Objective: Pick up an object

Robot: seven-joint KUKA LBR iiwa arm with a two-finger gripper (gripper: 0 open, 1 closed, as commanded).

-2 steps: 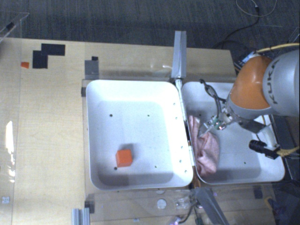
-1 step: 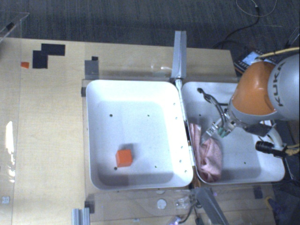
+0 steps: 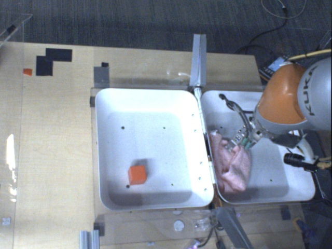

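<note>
The arm (image 3: 290,95) is reaching into the right bin (image 3: 295,188) from the right edge, its claw (image 3: 241,140) sitting low on the upper end of a pink cloth (image 3: 232,165); whether it is wide or narrow is something I cannot tell. The cloth is lying crumpled along that bin's left wall, just beside the divider between the two bins. In the left bin (image 3: 150,108), an orange block (image 3: 137,175) is resting near the bottom-left corner, well apart from the claw.
</note>
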